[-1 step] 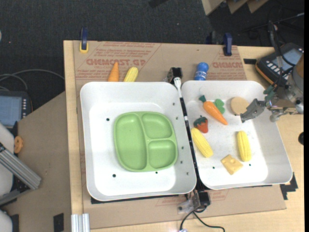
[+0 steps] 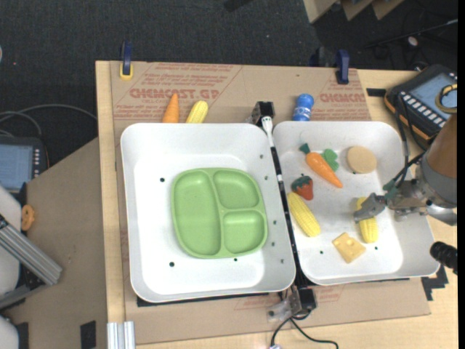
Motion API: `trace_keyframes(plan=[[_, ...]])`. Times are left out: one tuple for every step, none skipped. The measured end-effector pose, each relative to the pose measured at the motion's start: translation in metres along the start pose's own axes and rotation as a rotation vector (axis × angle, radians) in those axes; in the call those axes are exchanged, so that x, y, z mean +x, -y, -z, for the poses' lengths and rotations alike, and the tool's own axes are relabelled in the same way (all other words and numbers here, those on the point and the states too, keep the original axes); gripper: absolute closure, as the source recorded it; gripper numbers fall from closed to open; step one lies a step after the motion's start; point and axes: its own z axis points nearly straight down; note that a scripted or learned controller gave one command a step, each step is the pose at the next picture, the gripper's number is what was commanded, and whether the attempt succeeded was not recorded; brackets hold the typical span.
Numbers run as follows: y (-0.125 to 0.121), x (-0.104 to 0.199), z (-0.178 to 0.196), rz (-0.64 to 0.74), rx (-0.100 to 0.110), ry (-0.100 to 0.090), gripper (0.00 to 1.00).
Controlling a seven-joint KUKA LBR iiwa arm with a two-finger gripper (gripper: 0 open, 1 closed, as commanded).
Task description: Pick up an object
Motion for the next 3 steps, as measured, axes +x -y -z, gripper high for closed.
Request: trace_keyframes(plan=[[-0.02, -0.009, -0.082, 0.004, -0.007, 0.001, 0.0], [-0.02, -0.009, -0.067, 0.003, -0.014, 0.005, 1.0], [-0.057, 0.091, 0.029, 0.017, -0.024, 0.001, 1.0]])
